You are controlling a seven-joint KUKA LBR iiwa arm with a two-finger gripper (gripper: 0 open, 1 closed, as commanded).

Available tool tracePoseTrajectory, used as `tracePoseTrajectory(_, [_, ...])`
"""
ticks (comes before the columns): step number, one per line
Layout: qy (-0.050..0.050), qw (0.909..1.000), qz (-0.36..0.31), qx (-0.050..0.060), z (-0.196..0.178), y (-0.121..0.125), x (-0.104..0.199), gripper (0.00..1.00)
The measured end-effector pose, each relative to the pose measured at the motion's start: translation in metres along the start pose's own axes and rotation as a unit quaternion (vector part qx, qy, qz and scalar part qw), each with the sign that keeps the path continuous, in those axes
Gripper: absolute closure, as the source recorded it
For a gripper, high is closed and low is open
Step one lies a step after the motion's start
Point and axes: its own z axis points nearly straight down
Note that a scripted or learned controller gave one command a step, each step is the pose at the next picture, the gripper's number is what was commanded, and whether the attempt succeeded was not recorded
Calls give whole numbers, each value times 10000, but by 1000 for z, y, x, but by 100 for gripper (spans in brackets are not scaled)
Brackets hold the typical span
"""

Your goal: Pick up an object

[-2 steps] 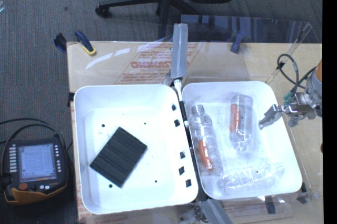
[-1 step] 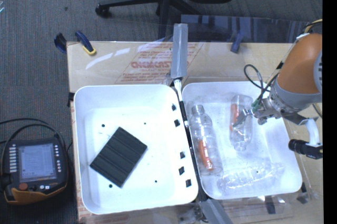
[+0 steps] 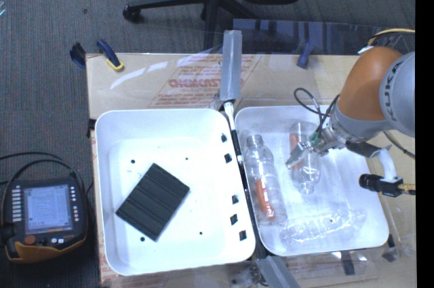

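- The arm (image 3: 380, 87), grey with an orange band, was seen reaching in from the right over the right bin (image 3: 380, 229) on the desk (image 3: 163, 76).
- The gripper (image 3: 303, 152) was placed low in the upper middle of the right bin, against a clear plastic bottle (image 3: 306, 171).
- That bottle was seen lying with its long axis running roughly from the bin's far side toward its near side, slightly tilted; which end bore the cap could not be made out.
- Whether the fingers were apart or together could not be told, as they were blurred against the clear plastic.
- A second clear bottle (image 3: 261, 168) was laid along the left wall of the right bin, its long axis also running far to near, neck toward the far side.
- An orange marker-like object (image 3: 264, 202) was seen at its near end, touching or under it.
- A third clear bottle (image 3: 322, 229) was laid across the near side of the bin, its axis running left to right.
- In the left bin (image 3: 112, 137), a flat black ribbed block (image 3: 153, 201) was seen lying diagonally.
- A control pendant (image 3: 44, 212) was set on the floor at the left.
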Motion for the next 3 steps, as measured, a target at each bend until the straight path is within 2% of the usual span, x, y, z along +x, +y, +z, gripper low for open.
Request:
tracePoseTrajectory(1, [-41,9998,-52,-160,0,-22,15,0])
tracePoseTrajectory(2, [-2,10000,24,-46,2,4,4,0])
tracePoseTrajectory(3, [-21,9997,-197,-129,3,-6,15,0])
